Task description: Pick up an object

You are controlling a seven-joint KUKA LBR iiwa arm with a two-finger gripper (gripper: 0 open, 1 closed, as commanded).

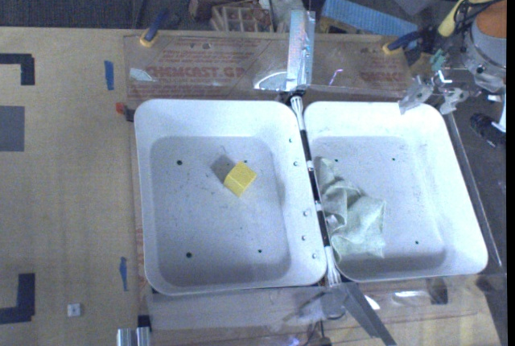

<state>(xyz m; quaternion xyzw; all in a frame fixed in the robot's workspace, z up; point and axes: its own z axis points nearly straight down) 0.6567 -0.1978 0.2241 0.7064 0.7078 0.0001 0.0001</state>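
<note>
Near the centre of the left bin (161, 127) lies a small yellow block (240, 178), resting on the bin floor slightly above and right of the middle, with a short grey shadow or second small piece touching its upper-left side; which of the two it is cannot be told. Nothing else touches the block.

Across the divider, the right bin (418, 143) holds a crumpled pale green cloth (350, 214), bunched against the bin's left wall and spreading toward the lower middle of the floor. The cloth is well apart from the block, with both bin rims between them.

The gripper (430, 91) hangs at the upper right, over the far right corner of the right bin at its rim, on the grey arm (491, 47) that enters from the right edge. It is well apart from both the cloth and the block and holds nothing visible. Its metal parts are small and blurred; whether they stand apart or together cannot be told.

Both bins sit side by side on the wooden table (64, 175), rims touching along the centre line.
</note>
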